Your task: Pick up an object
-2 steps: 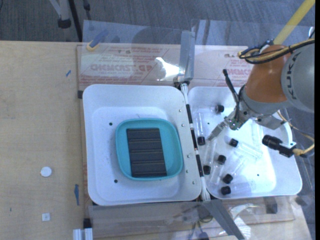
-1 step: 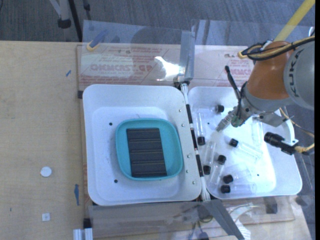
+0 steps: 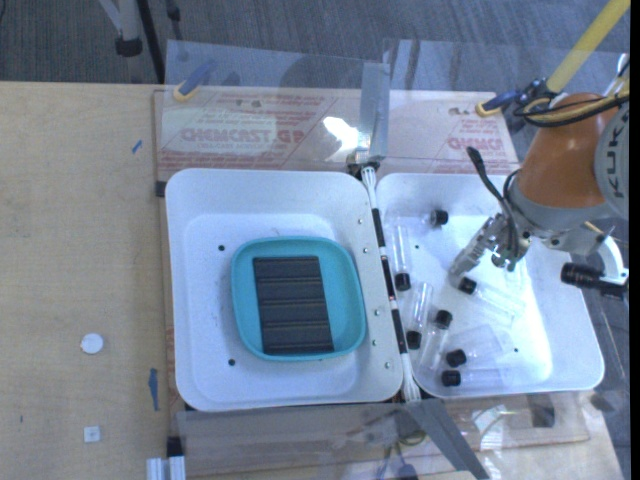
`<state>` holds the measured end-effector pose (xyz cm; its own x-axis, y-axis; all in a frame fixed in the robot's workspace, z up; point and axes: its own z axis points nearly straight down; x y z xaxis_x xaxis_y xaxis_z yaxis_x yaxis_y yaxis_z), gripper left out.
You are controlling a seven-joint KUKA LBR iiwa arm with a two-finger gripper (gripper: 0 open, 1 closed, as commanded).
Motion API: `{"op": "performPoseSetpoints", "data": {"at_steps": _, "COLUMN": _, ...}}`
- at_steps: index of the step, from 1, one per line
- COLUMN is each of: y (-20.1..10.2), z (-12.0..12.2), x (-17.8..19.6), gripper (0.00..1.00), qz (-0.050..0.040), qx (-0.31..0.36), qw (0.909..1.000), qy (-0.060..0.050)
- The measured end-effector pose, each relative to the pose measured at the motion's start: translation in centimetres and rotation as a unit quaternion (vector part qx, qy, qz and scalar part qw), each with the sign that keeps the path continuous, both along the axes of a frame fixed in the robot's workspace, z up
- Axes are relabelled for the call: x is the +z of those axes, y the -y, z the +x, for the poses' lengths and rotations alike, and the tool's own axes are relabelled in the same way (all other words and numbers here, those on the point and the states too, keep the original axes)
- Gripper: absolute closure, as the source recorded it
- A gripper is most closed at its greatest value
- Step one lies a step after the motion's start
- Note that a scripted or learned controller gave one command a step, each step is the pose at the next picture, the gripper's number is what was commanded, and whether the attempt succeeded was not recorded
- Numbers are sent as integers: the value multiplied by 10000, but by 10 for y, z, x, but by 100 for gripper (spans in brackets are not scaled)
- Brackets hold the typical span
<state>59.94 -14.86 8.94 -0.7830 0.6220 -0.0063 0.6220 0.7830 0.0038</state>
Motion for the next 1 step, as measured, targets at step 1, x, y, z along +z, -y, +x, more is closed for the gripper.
{"op": "performPoseSetpoints", "data": {"at_steps": 1, "y": -76, "z": 5, "x": 97, "gripper": 100, "qz": 4, "qx": 142, "qw": 9999, "qy": -6}}
